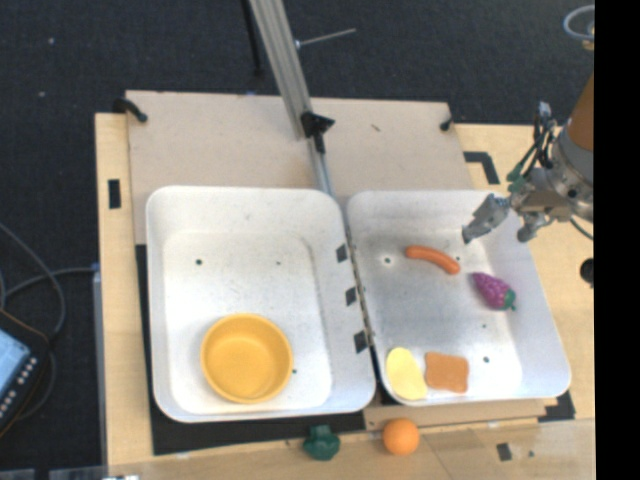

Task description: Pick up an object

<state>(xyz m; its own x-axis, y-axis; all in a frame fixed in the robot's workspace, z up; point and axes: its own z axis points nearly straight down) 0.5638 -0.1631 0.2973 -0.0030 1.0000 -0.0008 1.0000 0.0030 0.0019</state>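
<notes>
From the camera above, two shallow white bins sit side by side on the worktop [120, 268]. The left bin [170, 218] holds a yellow bowl [247, 357] in its 7 o'clock corner, standing upright with its mouth up.

The right bin [400, 218] holds four small things. An orange carrot [433, 258] lies near the bin's middle, slightly toward 12 o'clock, with its long side running from 10 o'clock down to 4 o'clock. A purple bunch of grapes [492, 290] with a bit of green at its end lies at 4 o'clock from the carrot, near it but apart. At the bin's 6 o'clock edge a pale yellow oval piece [404, 371] lies just beside an orange block [447, 372], the block on the 3 o'clock side; the two look to be touching.

The gripper [506, 220] reaches in at the 2 o'clock corner of the right bin, over its rim. Its two fingers [484, 219] are spread apart with nothing between them. The nearer finger points toward the carrot, which lies at 8 o'clock from it, close but not touching.

Outside the bins, on the worktop's 6 o'clock edge, an orange ball [400, 436] and a small green thing [321, 443] lie near each other. A metal rail [280, 48] slants from 12 o'clock down to the gap between the bins.
</notes>
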